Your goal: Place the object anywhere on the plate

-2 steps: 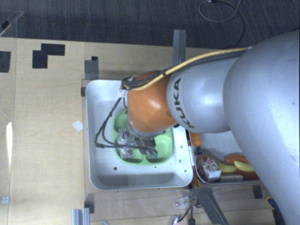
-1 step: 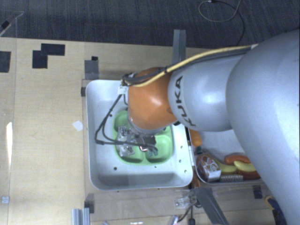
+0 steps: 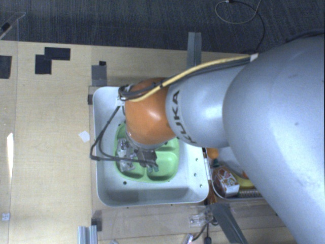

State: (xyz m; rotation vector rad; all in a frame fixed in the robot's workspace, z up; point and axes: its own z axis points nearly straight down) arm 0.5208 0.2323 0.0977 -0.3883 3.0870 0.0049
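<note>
Over left bin: my hand (image 3: 136, 156) hovers above the green plate (image 3: 170, 159).
Grip state: I cannot tell.
Advice: descend centrally, avoid the divider.

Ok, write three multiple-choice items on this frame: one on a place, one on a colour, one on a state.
1. Where is the plate?
A. In the left bin
B. On bare bench
C. On the dark floor

2. What colour is the plate?
A. Red
B. Green
C. Blue

3. How does the gripper stand?
A. Parked outside the bins
B. Lowered over the plate
C. Over the right bin

Answers:
1. A, white bin walls surround the plate.
2. B, its compartments show light green.
3. B, the wrist hangs directly over the green plate.
</note>
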